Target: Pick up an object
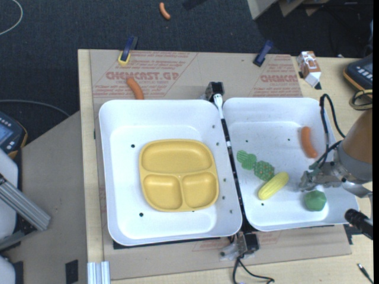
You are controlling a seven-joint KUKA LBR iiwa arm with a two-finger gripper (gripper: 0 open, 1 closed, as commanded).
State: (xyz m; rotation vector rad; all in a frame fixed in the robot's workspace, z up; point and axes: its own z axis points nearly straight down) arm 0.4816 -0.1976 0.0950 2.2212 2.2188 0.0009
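Camera view, looking down at a slant, has a round green ball [315, 200] lying near the front right corner of the right bin [278, 220]. The gripper [312, 182] hangs just above and behind it, close enough that the two may touch, but nothing sits between the jaws, and whether they stand open or closed I cannot tell from this angle.

A yellow corn cob [273, 186] lies just to the ball's left, tilted, and beyond it a knobbly green piece [255, 164] lies near the bin's middle. An orange sausage [307, 142] rests farther back by the right wall, well apart from the ball.

The ball looks like the nearest target. To take it well, the jaws should come straight down centred over it, one on each side, since a round thing will likely roll away if nudged off-centre. The front wall is near, so the descent needs room there.

The left bin [118, 176] holds a yellow divided tray [177, 173]. Another orange sausage [135, 88] lies on the bench [177, 70] behind it.
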